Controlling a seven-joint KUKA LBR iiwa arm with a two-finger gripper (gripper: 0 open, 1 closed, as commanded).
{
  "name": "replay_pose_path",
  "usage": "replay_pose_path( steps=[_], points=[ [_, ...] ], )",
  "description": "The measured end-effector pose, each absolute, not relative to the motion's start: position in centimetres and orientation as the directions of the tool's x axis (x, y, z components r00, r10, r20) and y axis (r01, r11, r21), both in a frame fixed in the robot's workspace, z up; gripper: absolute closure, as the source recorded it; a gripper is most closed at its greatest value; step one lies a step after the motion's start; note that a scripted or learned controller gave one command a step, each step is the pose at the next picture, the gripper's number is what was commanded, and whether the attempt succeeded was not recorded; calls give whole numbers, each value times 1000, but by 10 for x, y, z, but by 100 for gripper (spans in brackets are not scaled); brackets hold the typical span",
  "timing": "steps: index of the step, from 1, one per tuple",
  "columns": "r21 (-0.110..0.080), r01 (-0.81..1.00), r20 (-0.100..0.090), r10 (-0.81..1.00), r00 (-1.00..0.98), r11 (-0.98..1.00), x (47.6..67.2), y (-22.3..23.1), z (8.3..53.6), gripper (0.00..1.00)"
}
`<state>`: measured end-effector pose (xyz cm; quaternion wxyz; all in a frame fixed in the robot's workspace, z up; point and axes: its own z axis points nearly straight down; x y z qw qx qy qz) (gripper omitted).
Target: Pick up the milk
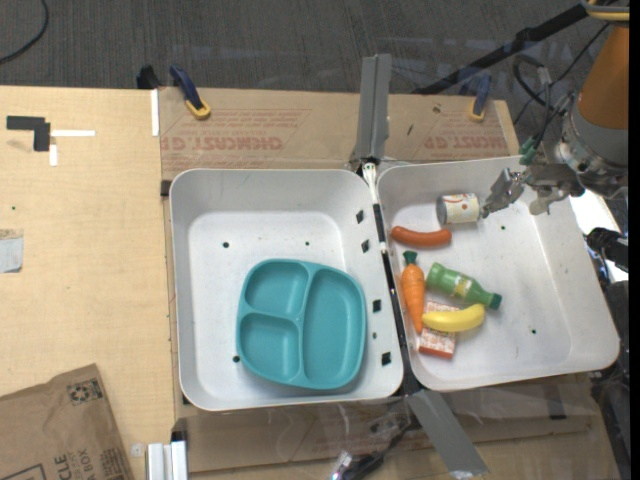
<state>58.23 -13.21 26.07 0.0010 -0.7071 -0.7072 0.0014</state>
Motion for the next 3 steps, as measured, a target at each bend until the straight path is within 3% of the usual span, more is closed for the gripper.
replay_pose_path(
  steps=[1, 2, 3],
  points=[
    [-2, 990, 0, 990, -138, 138, 553, -159, 134, 0],
    [20, 973, -11, 973, -232, 232, 604, -152, 104, 0],
    [6, 972, -6, 972, -234, 234, 653, -146, 102, 0]
  ],
)
